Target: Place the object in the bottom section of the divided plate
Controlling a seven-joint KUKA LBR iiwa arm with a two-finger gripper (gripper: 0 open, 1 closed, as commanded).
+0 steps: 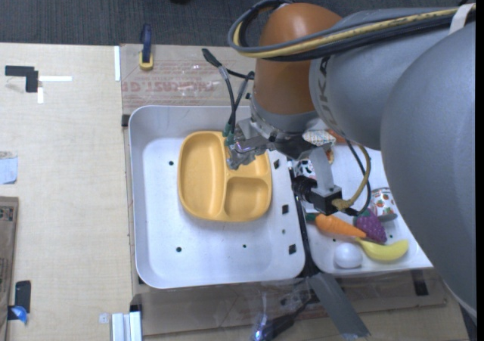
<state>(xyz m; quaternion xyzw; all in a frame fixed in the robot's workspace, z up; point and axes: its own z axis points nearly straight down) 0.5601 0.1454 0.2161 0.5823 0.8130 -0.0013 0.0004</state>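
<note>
Arm (393, 82): grey with orange band, fills upper right of frame, nearest the lens.
Left bin (151, 241): centre frame, holds the plate.
Divided plate (203, 173): yellow, mid-frame in left bin.
Right bin (325, 256): lower right; carrot (336, 226), grapes (370, 224), banana (386, 250), white egg (348, 255).
Gripper (243, 147): over plate's upper right section; opening cannot be told, nothing seen held.
</note>
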